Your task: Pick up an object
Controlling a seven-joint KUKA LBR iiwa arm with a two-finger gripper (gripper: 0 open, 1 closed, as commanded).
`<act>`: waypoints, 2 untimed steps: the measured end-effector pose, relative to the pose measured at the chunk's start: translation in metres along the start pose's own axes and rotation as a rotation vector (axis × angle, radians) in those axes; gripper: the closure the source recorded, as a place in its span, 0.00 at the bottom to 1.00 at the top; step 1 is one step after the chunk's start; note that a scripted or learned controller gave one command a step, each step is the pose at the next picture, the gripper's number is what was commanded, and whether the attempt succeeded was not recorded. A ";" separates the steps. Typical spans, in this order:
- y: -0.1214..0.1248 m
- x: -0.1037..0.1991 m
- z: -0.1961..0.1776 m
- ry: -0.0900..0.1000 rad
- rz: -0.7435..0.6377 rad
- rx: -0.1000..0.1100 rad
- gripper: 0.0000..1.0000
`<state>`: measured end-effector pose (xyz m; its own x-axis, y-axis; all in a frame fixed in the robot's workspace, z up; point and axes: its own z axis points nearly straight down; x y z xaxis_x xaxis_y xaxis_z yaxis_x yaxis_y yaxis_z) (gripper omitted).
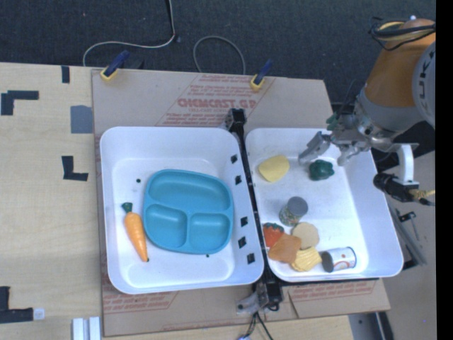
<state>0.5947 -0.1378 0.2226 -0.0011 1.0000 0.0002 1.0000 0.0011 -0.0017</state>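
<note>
The counter (42,190) carries two white bins side by side, and the right bin (368,211) serves here as the landmark. The left bin (113,190) touches its left wall and holds a blue divided plate (188,212) with an orange toy carrot (134,234) beside the plate, on the side far from the right bin. The arm (400,69), grey with an orange band, reaches over the upper right corner of the right bin. The jaws of the gripper (330,151) stand spread wide open above the upper part of the right bin and they hold nothing; a dark green object (322,169) lies on the bin floor just below them, between the two tips. To its left in the same bin lies a yellow piece (274,168). Near the middle of the bin is a grey round object (294,210). Along the lower wall lies a cluster of toy food (290,245) and a small can (340,259) on its side.
</note>
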 end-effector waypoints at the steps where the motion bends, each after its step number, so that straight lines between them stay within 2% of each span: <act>1: -0.039 0.024 0.143 -0.003 0.000 -0.003 0.00; 2: 0.015 0.033 0.095 -0.001 -0.002 -0.005 0.00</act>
<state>0.6094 -0.1046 0.1281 -0.0030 1.0000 -0.0009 1.0000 0.0030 0.0035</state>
